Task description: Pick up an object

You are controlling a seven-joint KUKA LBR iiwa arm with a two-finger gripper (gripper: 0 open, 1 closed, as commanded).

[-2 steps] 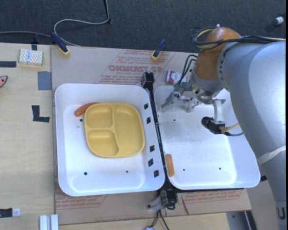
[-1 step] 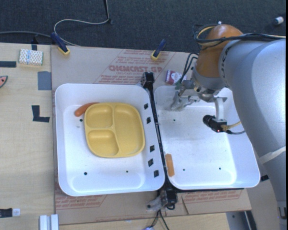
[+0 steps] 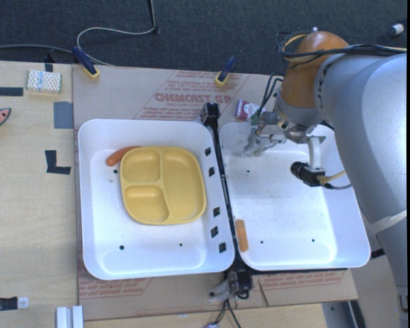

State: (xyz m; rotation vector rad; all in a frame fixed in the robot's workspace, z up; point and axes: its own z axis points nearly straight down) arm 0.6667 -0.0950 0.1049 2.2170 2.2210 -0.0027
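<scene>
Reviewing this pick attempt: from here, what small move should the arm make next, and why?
Probably carry the hand toward the small orange piece at the right bin's left wall. The hand hangs over that bin's far left corner with nothing seen in it, and that piece is the nearest loose object.

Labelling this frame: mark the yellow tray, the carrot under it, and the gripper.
yellow tray [image 3: 164, 185]: camera view, centre divider.
carrot [image 3: 116, 157]: camera view, exposed end.
gripper [image 3: 254, 145]: camera view, between fingertips.
</scene>
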